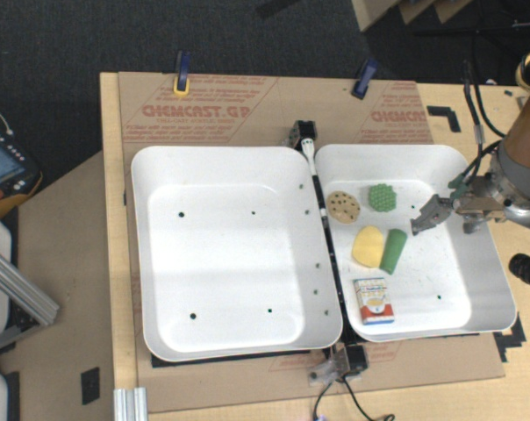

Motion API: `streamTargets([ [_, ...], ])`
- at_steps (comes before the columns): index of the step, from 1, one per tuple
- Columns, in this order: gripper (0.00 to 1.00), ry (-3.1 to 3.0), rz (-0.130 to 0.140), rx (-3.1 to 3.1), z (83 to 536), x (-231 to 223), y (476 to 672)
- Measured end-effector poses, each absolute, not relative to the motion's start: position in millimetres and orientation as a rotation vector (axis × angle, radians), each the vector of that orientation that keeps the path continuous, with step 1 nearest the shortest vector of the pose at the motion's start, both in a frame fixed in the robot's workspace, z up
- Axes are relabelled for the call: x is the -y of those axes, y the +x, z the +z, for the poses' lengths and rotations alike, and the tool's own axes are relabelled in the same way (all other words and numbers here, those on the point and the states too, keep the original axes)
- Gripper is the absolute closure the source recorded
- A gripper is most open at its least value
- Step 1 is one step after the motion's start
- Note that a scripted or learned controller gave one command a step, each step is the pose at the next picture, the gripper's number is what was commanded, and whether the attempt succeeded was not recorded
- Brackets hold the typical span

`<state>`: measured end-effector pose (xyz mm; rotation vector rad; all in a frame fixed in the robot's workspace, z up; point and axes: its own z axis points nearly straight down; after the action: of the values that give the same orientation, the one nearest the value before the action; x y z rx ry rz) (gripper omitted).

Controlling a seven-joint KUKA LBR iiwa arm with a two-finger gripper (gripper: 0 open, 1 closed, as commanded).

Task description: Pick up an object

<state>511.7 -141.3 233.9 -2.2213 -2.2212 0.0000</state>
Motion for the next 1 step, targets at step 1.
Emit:
streamTargets([
  [1, 1.00, -2.223, -0.002, 2.224, 244.7, 141.4, 512.5],
])
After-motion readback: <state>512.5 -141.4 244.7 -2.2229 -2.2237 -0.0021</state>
